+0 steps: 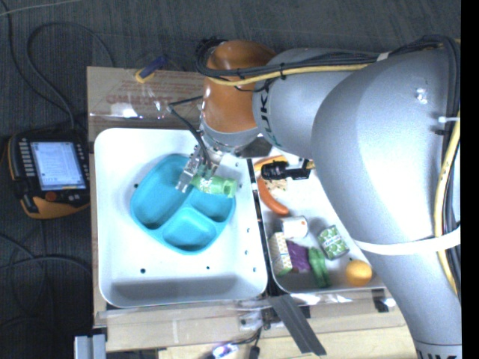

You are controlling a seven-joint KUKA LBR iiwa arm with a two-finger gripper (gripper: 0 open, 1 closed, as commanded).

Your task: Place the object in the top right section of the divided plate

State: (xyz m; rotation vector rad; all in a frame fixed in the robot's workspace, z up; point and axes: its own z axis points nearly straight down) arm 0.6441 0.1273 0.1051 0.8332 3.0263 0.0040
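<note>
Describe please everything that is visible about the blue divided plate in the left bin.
The blue divided plate is a bright turquoise dish that looks like smooth plastic, with rounded edges and raised ridges splitting it into three hollow sections. It lies flat on the floor of the left white bin, turned at an angle to the bin walls, toward the bin's far right part. The end effector hangs over its upper right section, where a green object sits at the plate's rim; whether that object touches the plate is unclear.

Bright, even overhead light — soft shadows, slightly grainy.
</note>
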